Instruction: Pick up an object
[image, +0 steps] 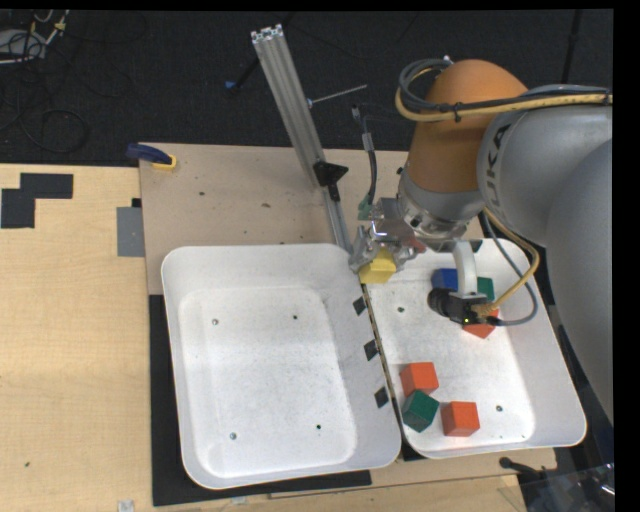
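Orange blocks (460, 417) are left low in the right bin (560, 420). Yellow block (378, 268) is pinched at the gripper (377, 256) over the divider; a shallow grip could let it drop.

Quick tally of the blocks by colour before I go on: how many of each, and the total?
Yellow: 1, at the claw, by the bins' divider
Orange: 2
Green: 2
Blue: 1
Red: 1, partly hidden behind the cable unit
Total: 7 blocks in sight; the arm may hide more.
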